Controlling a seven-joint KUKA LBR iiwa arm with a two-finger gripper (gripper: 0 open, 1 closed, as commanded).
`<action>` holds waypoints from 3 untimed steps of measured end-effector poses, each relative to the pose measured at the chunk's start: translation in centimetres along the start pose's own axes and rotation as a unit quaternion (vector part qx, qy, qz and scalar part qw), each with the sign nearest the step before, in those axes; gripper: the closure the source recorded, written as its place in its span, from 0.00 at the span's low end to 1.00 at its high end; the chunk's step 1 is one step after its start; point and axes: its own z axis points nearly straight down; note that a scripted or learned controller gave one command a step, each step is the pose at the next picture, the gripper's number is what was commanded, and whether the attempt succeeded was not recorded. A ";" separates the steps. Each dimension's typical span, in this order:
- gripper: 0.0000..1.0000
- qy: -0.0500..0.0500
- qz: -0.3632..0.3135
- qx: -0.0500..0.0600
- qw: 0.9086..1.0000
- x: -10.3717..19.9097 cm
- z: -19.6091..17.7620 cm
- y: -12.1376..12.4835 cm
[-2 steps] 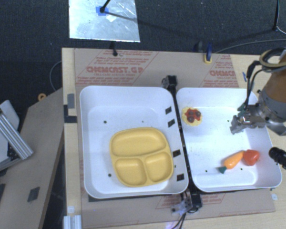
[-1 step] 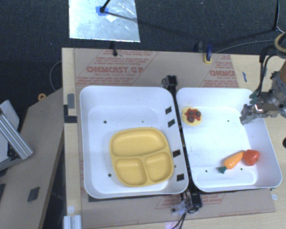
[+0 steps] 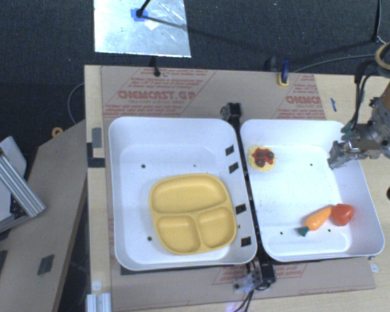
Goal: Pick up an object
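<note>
gripper (image 3: 340, 153) at the right bin's (image 3: 292, 194) right wall, nothing visible between its fingers.
toy carrot (image 3: 316, 218) and red tomato (image 3: 341, 214) lie touching below it, near the bin's front; a small pizza toy (image 3: 262, 158) sits well to its left. finger opening: cannot tell.

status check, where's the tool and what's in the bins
Tool over right bin's right rim, nothing seen in it. Carrot, tomato, small pizza loose. Yellow tray left bin.
</note>
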 end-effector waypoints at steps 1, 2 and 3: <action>1.00 0.001 -0.002 0.001 1.000 4.9 1.9 2.7; 1.00 0.001 -0.002 -0.001 1.000 9.6 2.0 5.3; 1.00 0.001 -0.002 0.001 1.000 14.7 4.2 6.8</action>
